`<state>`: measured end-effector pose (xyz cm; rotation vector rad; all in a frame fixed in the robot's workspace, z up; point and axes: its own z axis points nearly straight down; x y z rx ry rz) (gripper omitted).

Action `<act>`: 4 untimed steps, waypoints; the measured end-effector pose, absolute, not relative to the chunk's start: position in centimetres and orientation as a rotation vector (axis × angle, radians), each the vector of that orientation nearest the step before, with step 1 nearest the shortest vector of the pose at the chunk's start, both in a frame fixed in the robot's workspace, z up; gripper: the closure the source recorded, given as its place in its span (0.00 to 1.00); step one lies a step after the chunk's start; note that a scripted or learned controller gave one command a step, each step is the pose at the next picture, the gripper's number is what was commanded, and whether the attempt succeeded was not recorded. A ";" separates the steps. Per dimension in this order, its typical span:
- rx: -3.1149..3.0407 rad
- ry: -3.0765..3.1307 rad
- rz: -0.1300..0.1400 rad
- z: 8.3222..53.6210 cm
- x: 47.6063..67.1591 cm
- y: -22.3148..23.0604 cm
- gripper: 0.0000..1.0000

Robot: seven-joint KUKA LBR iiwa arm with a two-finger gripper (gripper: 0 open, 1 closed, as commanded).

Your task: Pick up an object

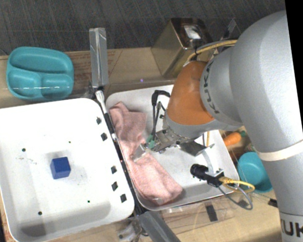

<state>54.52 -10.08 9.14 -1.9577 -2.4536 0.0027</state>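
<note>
arm [261, 108] cut off at right edge, covering much of right bin [176, 200], orange item [232, 139] perhaps half hidden

the light is even and fairly bright, coming from above. the white left bin [12, 165] glares a little, washing out its floor, with a soft grey shadow along its near wall. the arm [266, 101] shows a broad pale sheen and casts a dim shadow into the right bin [137, 98]. the floor at the top is dark and grainy. focus is slightly soft throughout; fine edges look coarse.
</note>
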 end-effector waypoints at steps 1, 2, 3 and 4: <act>-1.791 -2.581 0.000 9.3 61.7 -11.2 0.00; -1.617 -2.691 0.002 9.2 60.5 -10.0 0.00; -1.637 -2.680 0.001 9.2 56.5 -9.8 0.00; -1.625 -2.688 0.000 9.2 51.9 -10.1 0.00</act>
